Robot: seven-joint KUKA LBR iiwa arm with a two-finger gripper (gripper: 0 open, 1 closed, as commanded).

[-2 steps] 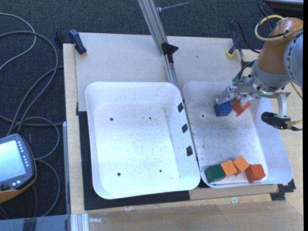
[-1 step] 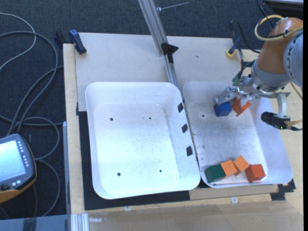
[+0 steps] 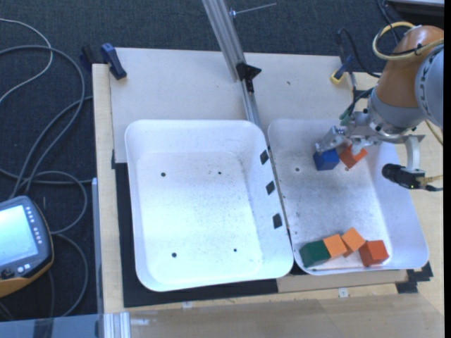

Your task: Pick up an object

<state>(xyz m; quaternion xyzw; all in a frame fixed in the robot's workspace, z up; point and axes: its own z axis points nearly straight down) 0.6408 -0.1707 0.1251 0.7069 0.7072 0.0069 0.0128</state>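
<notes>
Grey pincer (image 3: 341, 145) low over right bin (image 3: 394, 210), blue cube (image 3: 325, 160) and orange block (image 3: 350, 155) at its tip, grip state unclear, green block (image 3: 315, 252) near front wall

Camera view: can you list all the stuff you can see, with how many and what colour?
bins: 2, white, side by side on the bench.
blue block: 1, blue, right bin's upper part, by the tool.
green block: 1, green, right bin's near edge.
orange blocks: 4, three beside the green block, one at the tool.
clamp: 1, blue, bench's far left corner.
handheld screen: 1, grey and orange, floor at left.
arm: 1, grey and orange, from the right.
tool: 1, over the right bin.
</notes>
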